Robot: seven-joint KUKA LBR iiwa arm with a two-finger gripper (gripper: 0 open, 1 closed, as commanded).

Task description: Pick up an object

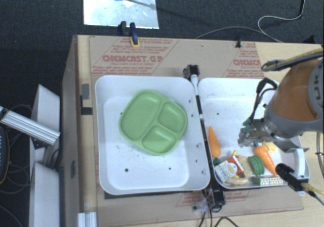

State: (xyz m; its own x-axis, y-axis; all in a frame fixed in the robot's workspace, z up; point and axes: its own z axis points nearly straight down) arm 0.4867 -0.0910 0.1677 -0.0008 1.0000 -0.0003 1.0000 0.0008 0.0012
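My gripper (251,136) hangs low over the right bin (228,94), near its right side, just above a cluster of toy food. Right under it lies an orange carrot with a green top (264,156). A second orange carrot (214,142) lies by the bin's left wall. A red and white packet (233,165), a green vegetable (255,164) and a pale banana-like piece (238,180) lie at the front edge. Nothing shows between the fingers.
The left bin (116,170) holds a green divided plate (153,121). A black divider (198,109) runs between the two bins. The arm's grey and orange body (298,99) covers the right bin's right side. Bare white floor shows in the right bin's rear half.
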